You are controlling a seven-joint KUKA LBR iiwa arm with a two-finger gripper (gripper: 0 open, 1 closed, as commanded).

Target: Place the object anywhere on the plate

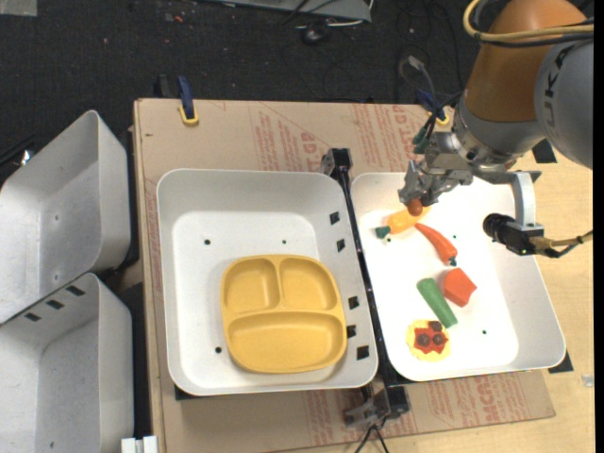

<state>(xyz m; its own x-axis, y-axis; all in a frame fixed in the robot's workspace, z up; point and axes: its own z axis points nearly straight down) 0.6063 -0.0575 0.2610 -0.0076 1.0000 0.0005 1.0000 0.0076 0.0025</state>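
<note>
A yellow three-compartment plate (283,314) lies in the left bin (189,253). The right bin (528,328) holds several toy foods: an orange carrot (400,222), a red chili pepper (438,242), a green cucumber (436,302), a red-orange block (460,287) and a yellow slice with red topping (429,339). My gripper (416,202) hangs low at the far left of the right bin, right above the carrot's upper end, close to or touching it. The carrot still rests on the bin floor.
A black divider (354,243) runs between the two bins. A black fitting (502,230) with a cable sits at the right bin's right side. White bin-like shells (57,253) stand off the bench to the left.
</note>
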